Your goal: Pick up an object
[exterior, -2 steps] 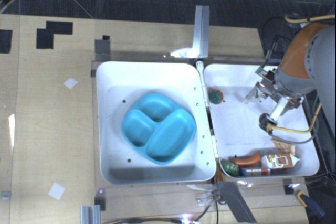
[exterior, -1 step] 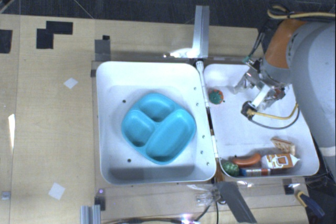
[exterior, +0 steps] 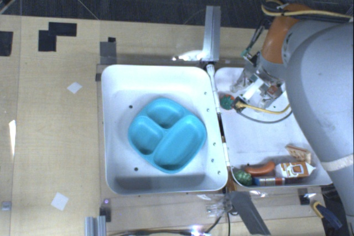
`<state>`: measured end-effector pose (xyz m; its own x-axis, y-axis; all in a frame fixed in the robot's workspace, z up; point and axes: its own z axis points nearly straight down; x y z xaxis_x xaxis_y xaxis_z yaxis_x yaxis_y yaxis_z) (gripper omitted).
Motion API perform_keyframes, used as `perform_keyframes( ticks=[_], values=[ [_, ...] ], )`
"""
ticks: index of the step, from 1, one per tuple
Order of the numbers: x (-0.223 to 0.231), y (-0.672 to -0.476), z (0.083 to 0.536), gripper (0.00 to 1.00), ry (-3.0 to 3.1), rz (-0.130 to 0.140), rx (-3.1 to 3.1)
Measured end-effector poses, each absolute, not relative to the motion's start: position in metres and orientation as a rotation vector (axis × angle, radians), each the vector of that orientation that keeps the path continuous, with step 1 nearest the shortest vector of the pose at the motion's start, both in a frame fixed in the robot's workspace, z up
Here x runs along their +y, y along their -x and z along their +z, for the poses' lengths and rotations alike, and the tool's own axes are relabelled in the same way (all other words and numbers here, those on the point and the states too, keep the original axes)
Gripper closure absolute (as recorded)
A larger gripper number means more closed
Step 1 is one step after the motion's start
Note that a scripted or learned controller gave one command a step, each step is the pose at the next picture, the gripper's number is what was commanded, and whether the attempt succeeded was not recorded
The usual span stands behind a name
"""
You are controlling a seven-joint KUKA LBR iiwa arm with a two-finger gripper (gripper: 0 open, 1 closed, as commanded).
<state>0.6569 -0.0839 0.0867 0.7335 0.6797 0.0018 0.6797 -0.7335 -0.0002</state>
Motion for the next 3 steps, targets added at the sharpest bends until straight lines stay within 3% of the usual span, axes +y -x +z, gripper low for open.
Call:
perform_keyframes(
  ticks=[2,3],
  values=[
    [-0.107,-0.501,0.090,0.00,2.875,-0.018,-1.281],
    [-0.159,-0.491,0.089,0.00,2.930,-0.018,-1.152]
  ],
)
